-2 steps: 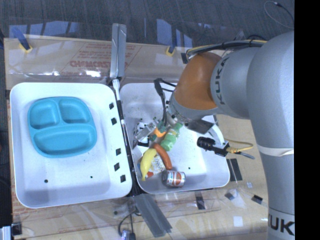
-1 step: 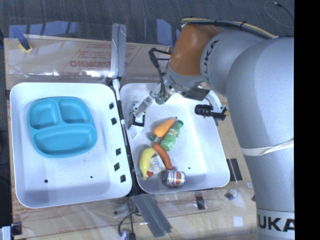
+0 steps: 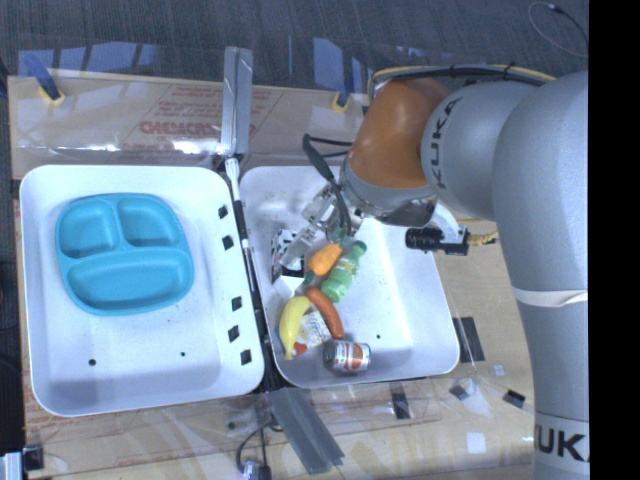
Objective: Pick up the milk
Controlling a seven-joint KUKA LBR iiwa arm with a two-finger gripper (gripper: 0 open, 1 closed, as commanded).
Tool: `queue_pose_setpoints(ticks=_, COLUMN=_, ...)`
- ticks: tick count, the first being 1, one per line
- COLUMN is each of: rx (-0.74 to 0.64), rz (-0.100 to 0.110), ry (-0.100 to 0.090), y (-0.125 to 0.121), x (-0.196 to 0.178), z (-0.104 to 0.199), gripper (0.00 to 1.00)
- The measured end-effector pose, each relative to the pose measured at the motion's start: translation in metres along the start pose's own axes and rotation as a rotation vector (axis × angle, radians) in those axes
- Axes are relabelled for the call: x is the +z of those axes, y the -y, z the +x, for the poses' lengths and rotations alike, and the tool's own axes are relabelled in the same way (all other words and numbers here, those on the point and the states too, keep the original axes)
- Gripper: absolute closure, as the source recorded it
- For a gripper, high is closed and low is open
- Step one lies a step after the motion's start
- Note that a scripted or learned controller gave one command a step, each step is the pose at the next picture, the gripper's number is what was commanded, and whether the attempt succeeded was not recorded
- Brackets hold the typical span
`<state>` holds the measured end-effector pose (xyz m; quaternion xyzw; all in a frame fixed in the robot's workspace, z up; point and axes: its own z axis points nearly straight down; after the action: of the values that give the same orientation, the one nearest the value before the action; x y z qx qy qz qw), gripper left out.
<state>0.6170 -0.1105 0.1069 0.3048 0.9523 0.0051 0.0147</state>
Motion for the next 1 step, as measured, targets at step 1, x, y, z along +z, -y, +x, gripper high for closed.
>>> queue_pose_setpoints(ticks=1, rx=-0.08, rz=0.001, ry=0.005, y=0.0317, x=-0.002, z=0.0518, gripper=0.0)
